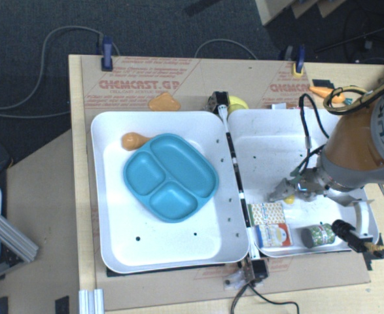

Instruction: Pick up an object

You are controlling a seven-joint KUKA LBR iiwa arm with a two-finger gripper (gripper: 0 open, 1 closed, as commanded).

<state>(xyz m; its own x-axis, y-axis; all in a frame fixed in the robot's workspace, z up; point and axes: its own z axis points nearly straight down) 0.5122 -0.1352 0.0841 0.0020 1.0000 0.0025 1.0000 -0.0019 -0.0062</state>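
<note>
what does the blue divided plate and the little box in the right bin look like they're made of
Blue divided plate: likely moulded plastic, uniform colour with a soft matte sheen. Little box: probably printed cardboard, flat faces with coloured graphics, though the detail is too small to be sure.

A grey arm with a broad orange band, black cables looping over it, metallic hand.

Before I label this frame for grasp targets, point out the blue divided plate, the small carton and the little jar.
blue divided plate (171, 175): camera view, middle ridge.
small carton (271, 225): camera view, printed top face.
little jar (318, 235): camera view, labelled side.
</note>
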